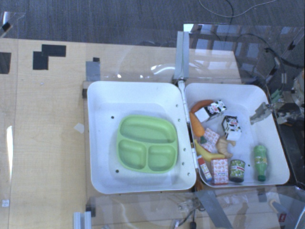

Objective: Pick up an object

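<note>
Here the grey two-finger gripper [261, 112] hangs over the right rim of the right white bin [248, 92], and I cannot tell its state. The toys lie to its left: a black-and-white cow carton [231, 126] is nearest, a green plastic bottle [260, 161] sits by the near right wall. Bare floor shows between them.
</note>
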`<state>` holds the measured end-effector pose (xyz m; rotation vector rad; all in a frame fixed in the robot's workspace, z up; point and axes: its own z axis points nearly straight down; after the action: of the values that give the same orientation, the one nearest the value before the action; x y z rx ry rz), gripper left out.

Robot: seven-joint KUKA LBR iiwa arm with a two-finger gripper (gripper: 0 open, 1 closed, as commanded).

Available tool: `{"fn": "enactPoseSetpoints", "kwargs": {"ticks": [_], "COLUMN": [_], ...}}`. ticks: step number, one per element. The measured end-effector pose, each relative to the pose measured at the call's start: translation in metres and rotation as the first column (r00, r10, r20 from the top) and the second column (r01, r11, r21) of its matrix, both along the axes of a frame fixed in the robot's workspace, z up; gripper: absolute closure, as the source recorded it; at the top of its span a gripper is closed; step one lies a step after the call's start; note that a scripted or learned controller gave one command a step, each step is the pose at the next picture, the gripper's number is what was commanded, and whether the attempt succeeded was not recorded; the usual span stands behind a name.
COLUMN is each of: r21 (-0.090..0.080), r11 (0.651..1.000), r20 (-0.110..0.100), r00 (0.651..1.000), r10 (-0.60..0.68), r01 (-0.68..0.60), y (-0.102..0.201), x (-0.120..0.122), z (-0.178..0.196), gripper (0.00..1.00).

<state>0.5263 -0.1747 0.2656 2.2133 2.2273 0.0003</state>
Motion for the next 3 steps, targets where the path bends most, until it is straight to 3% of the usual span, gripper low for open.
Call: {"fn": "enactPoseSetpoints", "kwargs": {"ticks": [1, 2, 3], "r21": [-0.001, -0.004, -0.001], "r11": [0.992, 0.958, 0.962], "r20": [0.003, 0.008, 0.000], "r00": [0.992, 0.958, 0.962], "r10": [0.125, 0.288, 0.274], "r01": [-0.125, -0.288, -0.274], "y": [-0.017, -0.011, -0.012], "x": [-0.013, 0.028, 0.106], "z": [-0.022, -0.178, -0.179], "gripper": [0.00, 0.00, 0.00]}}
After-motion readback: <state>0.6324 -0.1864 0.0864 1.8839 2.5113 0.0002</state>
